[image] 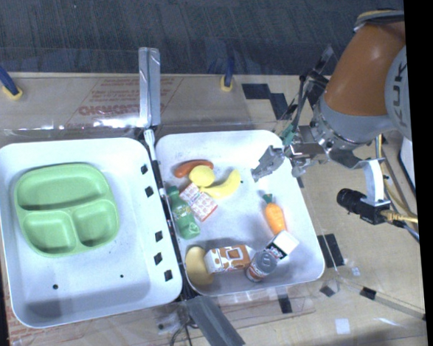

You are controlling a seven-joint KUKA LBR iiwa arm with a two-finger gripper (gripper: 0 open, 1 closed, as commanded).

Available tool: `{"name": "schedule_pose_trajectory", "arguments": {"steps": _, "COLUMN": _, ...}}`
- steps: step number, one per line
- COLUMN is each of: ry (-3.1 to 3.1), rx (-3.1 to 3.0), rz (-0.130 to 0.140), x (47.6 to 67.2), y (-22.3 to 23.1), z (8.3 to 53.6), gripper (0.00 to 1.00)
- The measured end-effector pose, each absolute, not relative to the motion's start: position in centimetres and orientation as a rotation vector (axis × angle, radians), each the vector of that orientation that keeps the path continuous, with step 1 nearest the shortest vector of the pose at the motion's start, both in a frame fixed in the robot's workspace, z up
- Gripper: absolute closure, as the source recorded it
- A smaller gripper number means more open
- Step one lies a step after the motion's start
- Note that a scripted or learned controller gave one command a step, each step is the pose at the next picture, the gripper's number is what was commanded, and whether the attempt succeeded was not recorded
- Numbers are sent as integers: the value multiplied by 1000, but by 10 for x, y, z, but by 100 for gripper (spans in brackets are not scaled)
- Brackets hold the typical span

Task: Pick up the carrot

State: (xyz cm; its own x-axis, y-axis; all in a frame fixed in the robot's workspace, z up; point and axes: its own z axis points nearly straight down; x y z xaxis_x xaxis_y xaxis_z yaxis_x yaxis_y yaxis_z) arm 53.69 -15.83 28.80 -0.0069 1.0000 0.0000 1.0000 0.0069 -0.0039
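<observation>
We see a light wood surface (357, 284) w/ dark carpet-like floor (191, 22) behind it. A clear sheet covers the back part; red print shows thru it, too faint for us to read. Blue clamps (7, 83) sit at the back edge, & black tape marks dot the right side.

Two white bins sit side by side, touching at a metal divider strip. Left bin (84, 289) carries a green compartment tray (66, 209) in its upper left part. Right bin (229, 142) holds the small stuff.

The arm (364, 69) comes in from the right, orange band up top, grey body below, w/ partial letters "KU" on the grey shell at the far right. It leans over the right bin's upper right corner. The pincer (267, 163) hangs near that corner, above the bin floor; we can't tell whether it's spread or pressed together, & we see nothing between its tips.

The carrot (275, 216), orange w/ green top, lies toward the bin's right wall, below the pincer & apart from it. A banana (226, 184) lies mid-bin beside a yellow lemon (200, 176) & a reddish sausage (192, 166). A green bottle (182, 214) lies by the divider, a small patterned packet (199, 203) next to it. Along the front: a round tan item (195, 265), an orange-white carton (228, 258), a can (261, 265), a black-white box (284, 244). Labels are too small to read.
</observation>
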Motion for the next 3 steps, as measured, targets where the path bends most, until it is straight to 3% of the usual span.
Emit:
{"name": "schedule_pose_trajectory", "arguments": {"steps": 1, "ry": -2215, "rx": -2222, "rz": 5, "x": 511, "y": -188, "z": 154, "gripper": 0}}
{"name": "schedule_pose_trajectory", "arguments": {"steps": 2, "ry": -2350, "rx": -2082, "rz": 2, "x": 572, "y": -186, "z": 91, "gripper": 0}}
{"name": "schedule_pose_trajectory", "arguments": {"steps": 3, "ry": -2234, "rx": -2210, "rz": 0, "x": 625, "y": -210, "z": 119, "gripper": 0}}
